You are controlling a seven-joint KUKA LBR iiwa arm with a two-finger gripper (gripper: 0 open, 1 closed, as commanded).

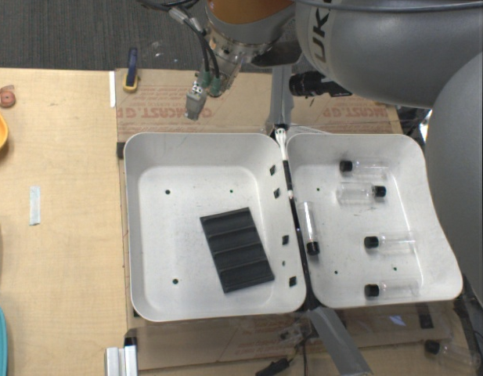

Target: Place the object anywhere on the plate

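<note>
Above the left bin's far edge, your gripper (pixel 196 104) hangs, nothing seen in it.
Whether its tips are spread or pressed together, you cannot tell from up here. Your dark ribbed plate (pixel 236 250) lies slantwise toward the left bin's (pixel 147 233) near right corner; clear tubes (pixel 365 194) sit in the right bin (pixel 429 210). Pick one squarely, cross the divider high, lower gently.
</note>
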